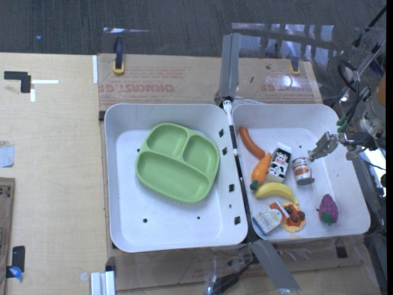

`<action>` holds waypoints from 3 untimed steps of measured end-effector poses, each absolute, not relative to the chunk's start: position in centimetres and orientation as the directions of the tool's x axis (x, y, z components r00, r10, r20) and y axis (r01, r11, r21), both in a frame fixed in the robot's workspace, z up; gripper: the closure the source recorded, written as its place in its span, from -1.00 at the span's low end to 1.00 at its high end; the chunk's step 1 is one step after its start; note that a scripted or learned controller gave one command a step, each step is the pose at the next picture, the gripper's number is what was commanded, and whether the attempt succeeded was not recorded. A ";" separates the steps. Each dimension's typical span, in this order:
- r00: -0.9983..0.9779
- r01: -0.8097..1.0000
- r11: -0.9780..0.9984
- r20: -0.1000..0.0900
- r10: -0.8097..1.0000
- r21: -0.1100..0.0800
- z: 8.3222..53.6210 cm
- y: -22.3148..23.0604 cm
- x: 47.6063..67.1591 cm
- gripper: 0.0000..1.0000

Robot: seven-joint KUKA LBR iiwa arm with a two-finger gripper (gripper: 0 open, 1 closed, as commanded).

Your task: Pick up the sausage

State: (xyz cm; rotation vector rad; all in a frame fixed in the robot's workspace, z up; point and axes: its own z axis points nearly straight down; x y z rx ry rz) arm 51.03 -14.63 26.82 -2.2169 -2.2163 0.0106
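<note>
The sausage (250,141) is a reddish-orange link lying at a slant near the far left corner of the right bin (288,120). Its lower end meets the top of a carrot (261,168). My gripper (336,152) hovers over the right side of the same bin, well to the right of the sausage and just right of a small can (302,171). Its fingers (321,147) stand apart with nothing between them.
In the right bin there are also a milk carton (280,163), a banana (276,190), purple grapes (328,209), a pizza slice (294,217) and a small packet (266,220). The left bin (123,183) holds a green divided plate (178,163).
</note>
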 end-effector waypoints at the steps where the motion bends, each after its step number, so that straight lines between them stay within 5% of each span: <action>1: -0.222 0.975 0.222 0.001 0.975 -0.008 22.3 -8.1 57.9 -1.00; 2: -0.273 0.962 0.273 0.001 0.962 -0.009 18.7 -4.1 59.9 -1.00; 3: -0.188 0.982 0.188 0.001 0.982 -0.008 16.9 -10.0 57.9 -1.00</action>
